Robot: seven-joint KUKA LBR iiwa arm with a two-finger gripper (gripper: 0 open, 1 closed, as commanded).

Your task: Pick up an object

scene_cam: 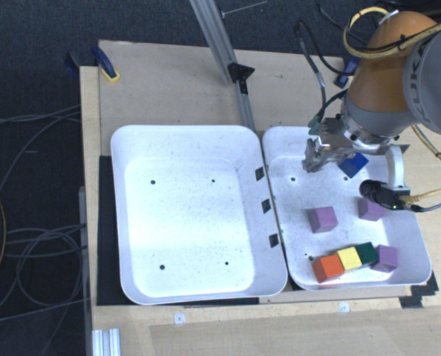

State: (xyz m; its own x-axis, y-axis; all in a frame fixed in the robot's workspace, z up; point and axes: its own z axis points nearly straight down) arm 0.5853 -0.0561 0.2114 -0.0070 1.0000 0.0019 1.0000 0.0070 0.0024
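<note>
Blue block (353, 164) in right bin (421, 252), beside pincer (315, 159); pincer state unclear.

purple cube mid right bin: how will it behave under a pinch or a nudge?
The purple cube looks rigid with flat faces, so it probably slides, not rolls. It sits apart from the other blocks, so a nudge likely moves it alone. It looks small and likely light; the smooth white bin floor may let it skid.
</note>
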